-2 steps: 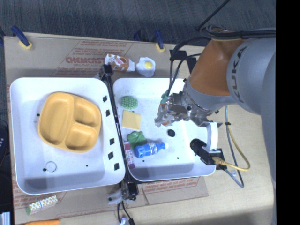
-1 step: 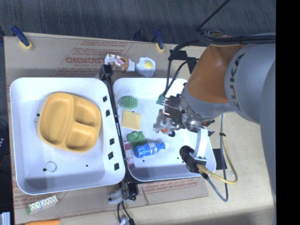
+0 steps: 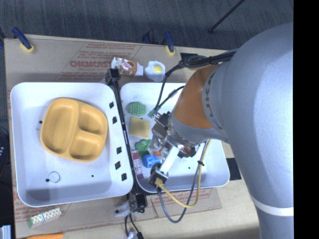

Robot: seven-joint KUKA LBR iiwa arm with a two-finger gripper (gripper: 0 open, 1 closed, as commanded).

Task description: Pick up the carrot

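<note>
The grey arm with its orange band reaches down into the right bin. Its gripper hangs low over the bin's left half, close to a cluster of toy foods. A small orange piece, possibly the carrot, peeks out just under the gripper, between a green item and a blue item. The wrist body hides most of that orange piece, and I cannot make out whether it is touched.
A green knobbly ball and a yellow block lie further back in the right bin. The left bin holds a yellow divided plate. A yellow cable loops over the front rim. Small packages sit behind the bins.
</note>
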